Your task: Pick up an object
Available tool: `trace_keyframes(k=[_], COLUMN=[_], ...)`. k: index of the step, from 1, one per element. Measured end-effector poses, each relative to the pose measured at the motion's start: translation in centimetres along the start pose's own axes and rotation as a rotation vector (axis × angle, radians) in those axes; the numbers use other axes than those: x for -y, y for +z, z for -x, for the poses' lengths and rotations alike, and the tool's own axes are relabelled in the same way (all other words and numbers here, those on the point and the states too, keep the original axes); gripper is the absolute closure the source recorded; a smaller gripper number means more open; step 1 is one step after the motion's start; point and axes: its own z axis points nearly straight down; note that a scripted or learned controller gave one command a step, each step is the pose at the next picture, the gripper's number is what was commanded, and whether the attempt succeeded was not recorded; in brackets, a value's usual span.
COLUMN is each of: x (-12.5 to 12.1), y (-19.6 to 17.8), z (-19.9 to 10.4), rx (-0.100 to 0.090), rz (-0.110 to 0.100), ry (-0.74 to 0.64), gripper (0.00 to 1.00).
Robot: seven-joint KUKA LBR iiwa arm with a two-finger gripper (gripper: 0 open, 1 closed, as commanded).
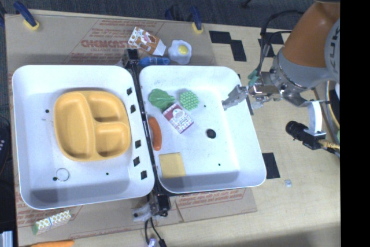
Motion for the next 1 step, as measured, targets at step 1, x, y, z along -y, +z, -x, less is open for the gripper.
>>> trace_keyframes(k=[1], x=[0.13], y=[16.88], z=[-6.1], rx=[-0.001], rz=[-0.001], ry=[-0.108], gripper=[0.0])
